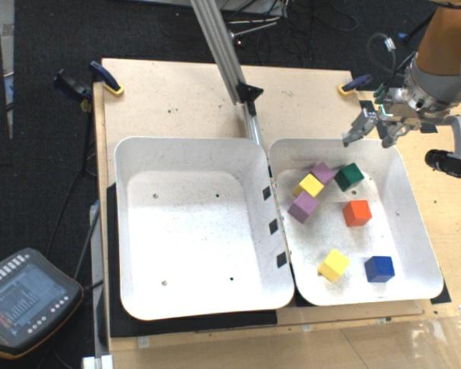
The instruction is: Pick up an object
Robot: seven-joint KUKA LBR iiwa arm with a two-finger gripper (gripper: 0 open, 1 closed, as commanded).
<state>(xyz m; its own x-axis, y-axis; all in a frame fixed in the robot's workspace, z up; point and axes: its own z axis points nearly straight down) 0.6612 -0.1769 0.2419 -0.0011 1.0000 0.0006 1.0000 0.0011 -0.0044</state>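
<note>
**Blocks sit in the right bin, gripper empty above its far rim**

You have seven small blocks to choose from, all lying in the right bin (415,229). Nearest the gripper is the green block (349,177), close to the bin's far side. Just to its left a purple block (323,172) sits touching a yellow block (311,184), and a second purple block (303,206) lies just in front of that yellow one, toward the divide between the bins. The orange block (357,213) stands alone near the middle of the bin. Toward the near edge you see another yellow block (334,265) and, to its right, the blue block (379,269), the two a little apart.

Your gripper (374,131) hangs over the far rim of the right bin, up and to the right of the green block and apart from every block. Its two fingers are spread and nothing is between them. The grey arm with its orange band (444,29) comes in from the upper right.

The left bin (131,167) lies beside the right one, their rims meeting along the middle. Both rest on the pale tabletop (177,91). A slanted metal pole (219,37) crosses the far side of the tabletop and ends near where the bins meet. A handheld control pad (23,302) sits on the floor at the lower left.
</note>
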